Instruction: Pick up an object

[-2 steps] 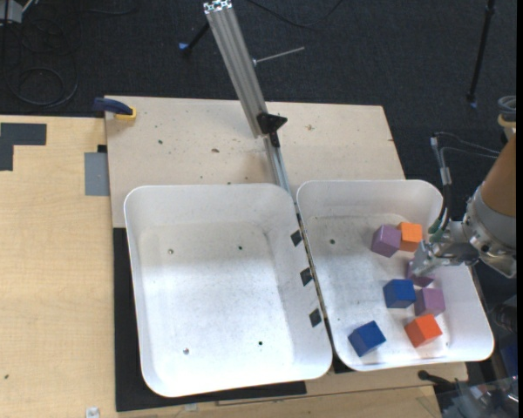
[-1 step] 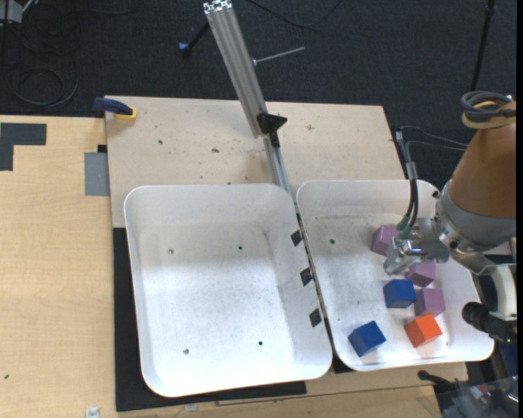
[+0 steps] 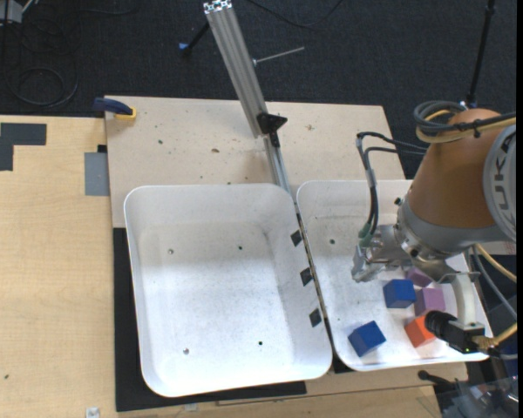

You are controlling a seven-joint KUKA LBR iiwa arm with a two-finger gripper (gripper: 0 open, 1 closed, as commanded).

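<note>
Insp. notes, single overhead cam.

Arm (image 3: 458,181) reaches in from the right, wrist low over the right bin (image 3: 331,207). Gripper (image 3: 366,266) sits just above the bin floor, nr the bin's middle. Finger state: cannot tell, the tip is small and partly masked by the wrist body. Nothing visibly lodged at the tip.

Candidate objs, all in right bin, toward its near-right area:
- dark blue cube (image 3: 366,337), lying on the floor nr the front rim, apart from the gripper.
- second blue cube (image 3: 399,293), just beside the gripper, to its right; contact not confirmable.
- purple block (image 3: 432,300), touching or nearly touching the second blue cube, partly under the arm.
- orange block (image 3: 420,331), nr the front-right corner, partly hidden by a black fitting.

Left bin (image 3: 157,233): no objs noted.

Progress, as judged: approach made, tool is down at working height. Grasp not shown; lift not done. All objs appear to rest on the bin floor. Remaining: secure one obj, most likely the second blue cube, and raise it.
</note>
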